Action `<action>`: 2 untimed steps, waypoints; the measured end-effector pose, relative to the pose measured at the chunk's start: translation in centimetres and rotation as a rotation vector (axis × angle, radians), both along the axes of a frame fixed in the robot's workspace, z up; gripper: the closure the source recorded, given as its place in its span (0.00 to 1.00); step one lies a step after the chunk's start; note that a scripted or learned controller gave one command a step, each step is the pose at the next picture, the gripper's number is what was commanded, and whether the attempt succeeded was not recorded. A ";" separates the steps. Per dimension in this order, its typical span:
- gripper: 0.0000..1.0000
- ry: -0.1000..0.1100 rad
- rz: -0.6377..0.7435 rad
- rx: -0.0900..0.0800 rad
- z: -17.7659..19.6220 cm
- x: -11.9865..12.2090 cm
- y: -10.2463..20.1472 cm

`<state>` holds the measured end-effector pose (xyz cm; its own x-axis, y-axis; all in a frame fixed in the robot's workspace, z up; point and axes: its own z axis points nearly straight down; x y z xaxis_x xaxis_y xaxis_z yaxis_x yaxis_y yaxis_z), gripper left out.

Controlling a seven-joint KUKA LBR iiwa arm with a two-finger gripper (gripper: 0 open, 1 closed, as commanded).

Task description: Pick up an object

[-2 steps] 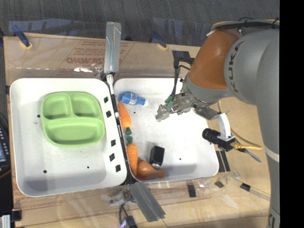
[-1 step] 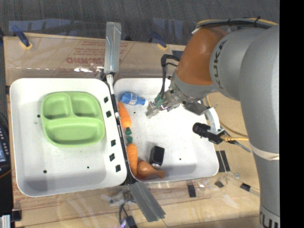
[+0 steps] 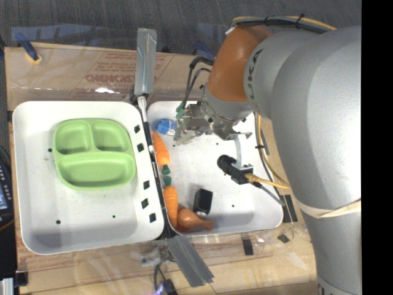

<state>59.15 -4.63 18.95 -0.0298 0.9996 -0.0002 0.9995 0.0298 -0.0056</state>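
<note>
The right bin (image 3: 245, 217) holds several small things. A blue object (image 3: 163, 127) lies in its far left corner. One orange carrot (image 3: 161, 150) runs along the left wall, and a second carrot (image 3: 171, 201) lies nearer the front. A brown-orange piece (image 3: 195, 221) rests at the front wall, with a small black block (image 3: 202, 200) just behind it. My gripper (image 3: 186, 126) hangs low over the far left part of this bin, right beside the blue object and just past the first carrot's tip. Nothing is visibly between its fingers.
The left bin (image 3: 37, 226) contains a green divided plate (image 3: 94, 152). A black fitting with a yellow cable (image 3: 236, 169) hangs from the arm over the right bin's middle. The arm's grey bulk (image 3: 313, 121) covers the bench's right side. A divider with black clips (image 3: 147, 183) separates the bins.
</note>
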 end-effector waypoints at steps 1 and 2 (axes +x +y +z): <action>1.00 0.005 -0.022 0.000 -5.3 -4.5 -7.3; 0.00 0.004 -0.021 0.001 -5.3 -4.4 -7.2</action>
